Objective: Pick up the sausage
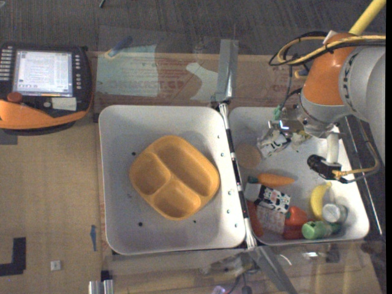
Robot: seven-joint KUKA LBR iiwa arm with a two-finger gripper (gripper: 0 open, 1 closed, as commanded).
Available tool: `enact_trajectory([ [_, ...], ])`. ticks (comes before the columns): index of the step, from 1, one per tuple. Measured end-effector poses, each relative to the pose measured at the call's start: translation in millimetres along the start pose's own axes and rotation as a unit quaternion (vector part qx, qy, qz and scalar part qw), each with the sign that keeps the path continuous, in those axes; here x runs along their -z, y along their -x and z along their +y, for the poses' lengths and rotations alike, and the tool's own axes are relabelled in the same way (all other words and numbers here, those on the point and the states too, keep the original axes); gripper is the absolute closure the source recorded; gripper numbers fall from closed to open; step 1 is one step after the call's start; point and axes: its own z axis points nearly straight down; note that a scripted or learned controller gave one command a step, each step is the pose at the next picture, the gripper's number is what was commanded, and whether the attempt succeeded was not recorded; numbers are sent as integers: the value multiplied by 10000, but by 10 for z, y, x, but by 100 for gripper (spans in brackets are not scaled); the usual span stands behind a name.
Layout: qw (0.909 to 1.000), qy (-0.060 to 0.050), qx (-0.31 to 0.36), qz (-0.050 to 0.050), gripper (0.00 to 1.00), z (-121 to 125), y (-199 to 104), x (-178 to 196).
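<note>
sausage (253,219): reddish-brown, short, rounded; lies below and a little left of the carrot (276,179)
view of it: part hidden, box (272,201) just below the carrot overlaps its right side
handling (guess): light, plastic-toy look, smooth skin, likely slippery; round, so may roll
grip (guess): across the narrow middle, on the exposed left part; crowding by the box leaves little room
gripper (275,141): above the carrot, apart from it, well apart from sausage; nothing seen held; spread or clenched, cannot tell
</note>
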Motion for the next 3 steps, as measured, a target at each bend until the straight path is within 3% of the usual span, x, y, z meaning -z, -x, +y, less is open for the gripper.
enact_trajectory([
  [1,9879,-30,-1549,7,0,-981,93,121],
  [2,9996,36,-277,6,0,-1371,28,-259],
  [3,9971,22,754,10,0,-1418,468,-325],
])
